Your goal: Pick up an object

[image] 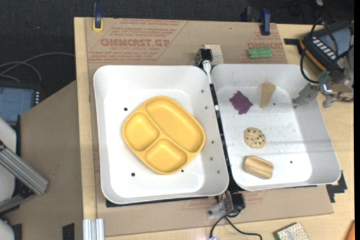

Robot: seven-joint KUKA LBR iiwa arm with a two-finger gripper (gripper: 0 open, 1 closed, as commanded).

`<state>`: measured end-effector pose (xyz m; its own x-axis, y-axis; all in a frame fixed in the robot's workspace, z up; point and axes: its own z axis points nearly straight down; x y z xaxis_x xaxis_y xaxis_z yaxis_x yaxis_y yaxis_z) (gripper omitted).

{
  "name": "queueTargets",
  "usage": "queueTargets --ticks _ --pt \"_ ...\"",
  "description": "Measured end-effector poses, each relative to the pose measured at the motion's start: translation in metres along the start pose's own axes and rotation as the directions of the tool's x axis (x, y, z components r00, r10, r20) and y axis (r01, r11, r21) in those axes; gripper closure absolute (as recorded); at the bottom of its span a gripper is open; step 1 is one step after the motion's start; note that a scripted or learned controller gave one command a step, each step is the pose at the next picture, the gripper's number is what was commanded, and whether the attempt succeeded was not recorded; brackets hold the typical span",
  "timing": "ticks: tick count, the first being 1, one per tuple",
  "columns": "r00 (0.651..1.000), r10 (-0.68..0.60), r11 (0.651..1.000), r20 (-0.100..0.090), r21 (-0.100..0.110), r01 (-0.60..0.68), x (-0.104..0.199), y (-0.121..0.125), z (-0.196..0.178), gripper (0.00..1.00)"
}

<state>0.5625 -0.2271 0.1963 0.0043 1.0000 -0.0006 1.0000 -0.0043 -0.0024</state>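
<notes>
1. i am seeing the gripper [308, 95] sitting at the far right edge of the right bin [292, 174], grey and partly over the bin's rim; from this angle i cannot tell how it is set.
2. nothing is lying between it and the bin wall that i can make out, and no object is touching it.
3. the right bin is holding four small things: a purple piece [241, 102] near the upper left, a tan cone [267, 94] just to its right, a cookie [254, 137] in the middle, and a tan bread roll [258, 167] near the lower edge.
4. the cone is lying nearest the gripper, though clearly apart from it.
5. the left bin [109, 166] is carrying a yellow divided plate [163, 134] with three compartments, sitting tilted near the middle.
6. a green item [260, 53] is resting on the board [140, 42] above the right bin, outside both bins.
7. blue clamps [98, 16] are gripping the board's top edge.
</notes>
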Motion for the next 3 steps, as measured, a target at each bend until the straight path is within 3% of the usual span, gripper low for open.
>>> queueTargets --ticks 1,2,3 --pt "1.000 -0.010 1.000 -0.015 0.000 0.010 0.010 0.011 0.115 0.00" --pt "1.000 -0.005 1.000 0.007 -0.021 0.005 0.003 -0.010 -0.084 0.00" --pt "1.000 0.001 1.000 -0.006 0.011 -0.001 0.003 -0.089 0.030 0.00"
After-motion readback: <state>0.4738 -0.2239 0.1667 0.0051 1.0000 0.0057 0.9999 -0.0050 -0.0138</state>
